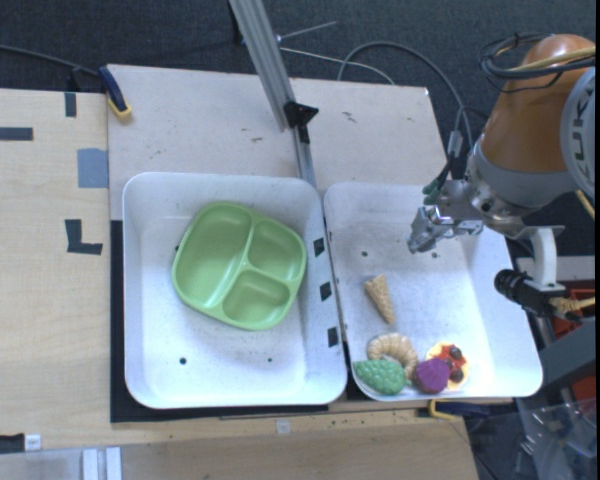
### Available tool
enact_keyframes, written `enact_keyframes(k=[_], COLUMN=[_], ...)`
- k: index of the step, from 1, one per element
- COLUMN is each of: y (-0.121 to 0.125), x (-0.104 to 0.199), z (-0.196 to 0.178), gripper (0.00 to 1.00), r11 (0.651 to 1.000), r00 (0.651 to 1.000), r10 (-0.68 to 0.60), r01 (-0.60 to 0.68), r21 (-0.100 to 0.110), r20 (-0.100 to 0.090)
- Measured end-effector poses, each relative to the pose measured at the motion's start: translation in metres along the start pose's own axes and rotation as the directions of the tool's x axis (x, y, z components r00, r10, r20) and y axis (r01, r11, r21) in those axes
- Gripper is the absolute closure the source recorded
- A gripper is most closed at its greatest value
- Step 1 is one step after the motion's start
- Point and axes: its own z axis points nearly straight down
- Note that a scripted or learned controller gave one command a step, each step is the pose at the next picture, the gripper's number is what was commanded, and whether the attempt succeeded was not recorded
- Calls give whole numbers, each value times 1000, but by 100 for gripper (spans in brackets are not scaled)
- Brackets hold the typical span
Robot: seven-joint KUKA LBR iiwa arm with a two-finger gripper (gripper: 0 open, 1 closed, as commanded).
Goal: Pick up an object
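My gripper (pixel 423 238) hangs over the upper part of the right bin (pixel 500 298), under the grey and orange arm. Nothing shows between its fingers. A tan cone-shaped toy (pixel 380 297) lies in the middle of that bin, below and left of the gripper. Along the bin's front edge sit a beige croissant-like piece (pixel 392 346), a green bumpy piece (pixel 381 375), a purple piece (pixel 432 374) and a yellow and red piece (pixel 450 356), all bunched together.
The left bin (pixel 150 298) holds a green divided plate (pixel 240 265), tilted. A grey metal rod (pixel 265 48) slants down from the top to the ridge between the bins. Cables loop behind the right bin.
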Motion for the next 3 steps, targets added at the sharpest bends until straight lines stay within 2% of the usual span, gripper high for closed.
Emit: enact_keyframes(k=[1,3], y=[14,62], x=[55,145], z=[17,36], gripper=[100,100], r11=[1000,1000], r00=[1000,1000], r10=[0,1], r01=[0,-1], r21=[3,1], r20=[0,1])
